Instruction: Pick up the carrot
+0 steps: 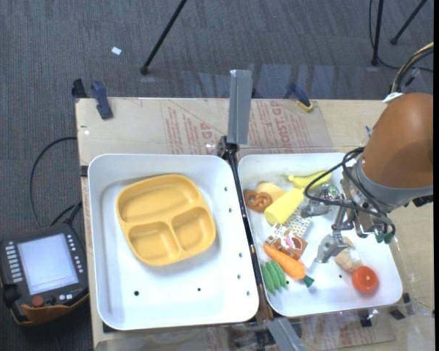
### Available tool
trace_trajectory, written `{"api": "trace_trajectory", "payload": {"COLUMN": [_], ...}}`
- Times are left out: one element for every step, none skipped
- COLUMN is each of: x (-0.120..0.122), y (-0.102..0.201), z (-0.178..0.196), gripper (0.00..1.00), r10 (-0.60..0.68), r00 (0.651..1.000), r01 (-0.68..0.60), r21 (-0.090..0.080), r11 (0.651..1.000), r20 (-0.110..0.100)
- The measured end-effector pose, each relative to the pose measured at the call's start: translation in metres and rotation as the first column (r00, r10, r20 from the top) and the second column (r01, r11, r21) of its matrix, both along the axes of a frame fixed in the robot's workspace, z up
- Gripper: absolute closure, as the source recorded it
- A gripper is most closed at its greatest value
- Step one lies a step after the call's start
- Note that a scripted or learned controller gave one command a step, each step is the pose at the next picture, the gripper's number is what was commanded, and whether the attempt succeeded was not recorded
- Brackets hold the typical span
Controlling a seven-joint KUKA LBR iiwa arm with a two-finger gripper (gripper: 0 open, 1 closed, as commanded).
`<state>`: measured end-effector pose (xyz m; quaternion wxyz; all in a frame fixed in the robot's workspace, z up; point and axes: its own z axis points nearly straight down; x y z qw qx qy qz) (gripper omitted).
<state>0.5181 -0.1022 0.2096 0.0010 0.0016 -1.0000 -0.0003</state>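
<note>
The carrot (pixel 287 262) is lying on a slant near the front of the right bin (pixel 395 295), its green tip pointing toward the tomato (pixel 364 279), with the green pea pods (pixel 274 276) touching its near side and a patterned toy piece (pixel 287 238) pressing at its upper end. The gripper (pixel 335 246) is hanging just to the carrot's right, its two fingers looking slightly parted and holding nothing. The main risk I am seeing is crowding: if the fingers are coming down off-centre, they are likely nudging the pea pods or the small beige piece (pixel 347 258) (which is sitting right beside the gripper), and the carrot's tapered, slanted body could be slipping out sideways as the jaws are closing
</note>
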Motion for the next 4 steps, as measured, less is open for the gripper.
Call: {"api": "trace_trajectory", "payload": {"x": [-0.017, -0.015, -0.015, -0.023], "y": [0.022, 0.025, 0.025, 0.023], "z": [-0.116, -0.105, -0.105, -0.123], "gripper": [0.00, 1.00, 0.00, 0.00], "r10": [0.280, 0.285, 0.286, 0.274], "r00": [0.960, 0.958, 0.958, 0.962], "r01": [-0.280, -0.285, -0.286, -0.274], "r21": [0.004, 0.003, 0.003, 0.002], "r11": [0.960, 0.958, 0.958, 0.962], "r20": [-0.002, 0.002, 0.002, 0.000]}}
